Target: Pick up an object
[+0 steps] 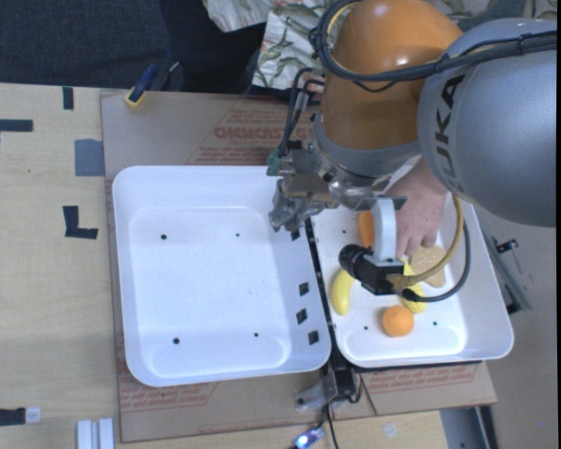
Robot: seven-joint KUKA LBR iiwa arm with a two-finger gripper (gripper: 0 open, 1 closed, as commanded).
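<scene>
My gripper (288,215) hangs over the rim where the two bins meet, at the far end of the divider. Nothing shows in its grasp. In the right bin (494,342) lie a yellow banana-shaped piece (342,292), an orange ball (397,322), a small orange piece (366,227) close under the wrist, a pink object (421,221), a tan piece (432,262) and a yellow piece (414,299). The arm's body hides the far part of that bin.
The left bin (123,251) lies to the gripper's left. Both bins rest on brown cardboard (196,129) on a wooden bench. A yellow and blue clamp (142,90) sits at the cardboard's far left corner.
</scene>
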